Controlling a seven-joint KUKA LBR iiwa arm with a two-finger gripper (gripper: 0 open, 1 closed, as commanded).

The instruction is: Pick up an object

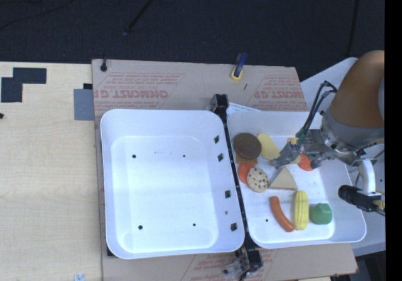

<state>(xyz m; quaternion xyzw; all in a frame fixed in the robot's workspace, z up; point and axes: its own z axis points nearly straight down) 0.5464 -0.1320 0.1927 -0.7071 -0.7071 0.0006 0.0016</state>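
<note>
- Clearly the end effector (287,155) was down inside the right bin (352,236), its dark fingers reaching toward nine o'clock from the grey wrist and ending above the toy food.
- Whether those fingers stood apart or together could not be told from the slanted view; nothing was plainly seen between them, so no object counted as held.
- Just at seven o'clock of the fingertips lay a pale cheese wedge (284,180), very near or touching them.
- At ten o'clock sat a yellow piece (268,146), with a brown round patty (247,145) beyond it at nine o'clock.
- A speckled cookie (257,179) lay at eight o'clock, overlapping an orange-red piece (244,170) beside the bin's left wall.
- A small red piece (305,163) showed at four o'clock, partly hidden under the wrist.
- Farther out at six o'clock rested an orange sausage (282,213), a corn cob (301,210) just beside it, and a green piece (320,213) at five o'clock.
- The arm (358,94), grey with its orange band, came in from three o'clock.
- The left bin (110,179) stood at nine o'clock, touching the right one along a black clip strip, both on cardboard over the table (44,198).
- As a judgement, the task was at the reach-and-close stage: the descent looked done, while the grasp itself and the lift remained, with every piece lying on the bin floor.
</note>
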